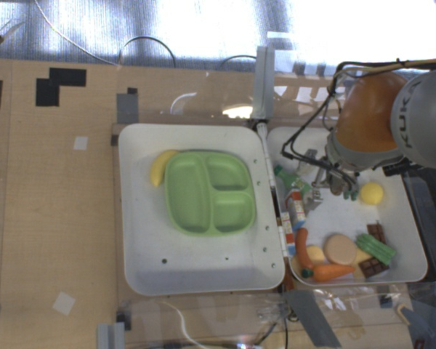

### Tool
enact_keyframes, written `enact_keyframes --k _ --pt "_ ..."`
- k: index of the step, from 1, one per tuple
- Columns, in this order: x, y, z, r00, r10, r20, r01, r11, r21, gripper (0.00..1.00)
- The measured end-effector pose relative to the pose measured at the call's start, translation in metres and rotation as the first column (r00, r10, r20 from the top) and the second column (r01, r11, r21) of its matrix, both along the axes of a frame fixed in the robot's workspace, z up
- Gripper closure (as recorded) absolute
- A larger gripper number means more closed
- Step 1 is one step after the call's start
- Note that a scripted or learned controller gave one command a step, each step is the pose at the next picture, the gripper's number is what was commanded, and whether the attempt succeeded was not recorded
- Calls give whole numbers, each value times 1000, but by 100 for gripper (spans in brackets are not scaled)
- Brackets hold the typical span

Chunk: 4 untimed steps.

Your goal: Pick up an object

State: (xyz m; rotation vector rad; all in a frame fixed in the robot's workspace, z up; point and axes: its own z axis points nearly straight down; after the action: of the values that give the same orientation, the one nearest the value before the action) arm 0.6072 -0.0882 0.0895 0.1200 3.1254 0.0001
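My gripper hangs over the upper middle of the right bin, below the arm's orange band. A yellow lemon lies just to its right. A small red and white box lies just to its left, by the bin's left wall. Toward the bin's front lie a round tan cookie, an orange carrot, a red sausage, a green pea pod and a brown chocolate piece. Nothing shows in the gripper's grasp.
The left bin holds a green divided plate with a yellow banana tucked at its upper left edge. A metal divider post stands between the bins at the back. Cables loop beside the wrist.
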Motion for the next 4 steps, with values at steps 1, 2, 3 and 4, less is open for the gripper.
enact_keyframes --k 1,2,3,4 --pt "4 1 14 1000 7 15 -7 1000 -2 100" --pt "55 52 105 999 -35 6 35 999 2 100" --pt "53 88 131 1000 -9 -1 9 1000 3 100" --pt "55 88 144 1000 -6 9 6 1000 3 100"
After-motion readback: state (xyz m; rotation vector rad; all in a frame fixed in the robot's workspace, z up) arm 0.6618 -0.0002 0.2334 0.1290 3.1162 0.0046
